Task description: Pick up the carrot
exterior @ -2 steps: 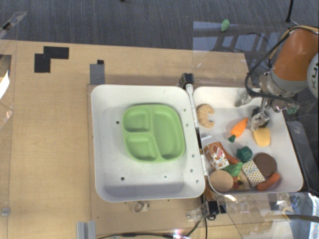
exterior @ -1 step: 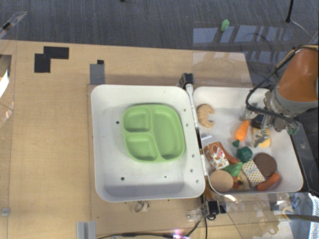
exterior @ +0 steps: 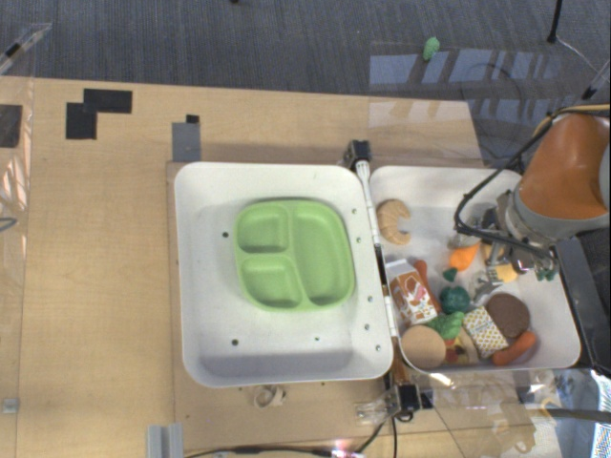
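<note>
Inspector: Carrot point(exterior: 464, 257) location first. We find it in the right bin point(exterior: 573, 346), toward the middle, orange with a green top, lying just left of the claw point(exterior: 496, 273).

Second: Step in hand?

Inspector: We judge it to be the approach. The arm point(exterior: 568, 175) reaches in from the right, and the claw hangs low over the bin close beside the carrot. We see nothing between its fingers, and we cannot tell from this angle whether they stand wide or narrow.

Second: Next move?

Inspector: In our judgement, a small shift left to centre over the carrot, then a descent and a close across its narrow body.

Second: Room and edges?

Inspector: Tight toward the front. A green broccoli piece point(exterior: 454, 300), a carton point(exterior: 413, 297), a brown disc point(exterior: 507, 314) and a sausage point(exterior: 514, 350) crowd that end. The croissant point(exterior: 392, 220) sits apart toward the left wall. Behind the carrot we note bare bin floor, the better side for any adjustment. The left bin point(exterior: 205, 351) holds a green tray point(exterior: 291, 253); the tabletop point(exterior: 86, 284) beyond is open.
</note>
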